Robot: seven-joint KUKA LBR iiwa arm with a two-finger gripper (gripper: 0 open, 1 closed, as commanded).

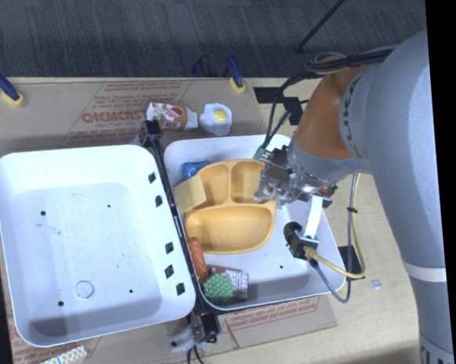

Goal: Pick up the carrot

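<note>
**Carrot not yet taken: pincer parked over the plate**

Located the carrot [196,255] in the right-hand bin [299,283], flat on the floor and hard against the wall next to the other bin [74,228], toward the front corner. Noted its long axis running along that wall, front to back, with only a slight slant. Noted its far end touching or just beside the rim of the yellow divided plate [228,228], and its near end just beside a green packet [225,284].

Placed the pincer [269,188] above the plate's far-side compartments, nearer the opposite wall of the same bin. Cannot tell from this angle whether apart or together; saw nothing clamped in it.

Judged the deciding relation thus: carrot well apart from the pincer, across the plate, toward the shared wall and toward the front edge. Expected to need a traverse over the plate, then a descent with the jaws set across the carrot's short width, meaning a closing line at right angles to the wall.

Flagged as risks: little room between carrot and wall on one side, plate rim and packet crowding the ends.
</note>
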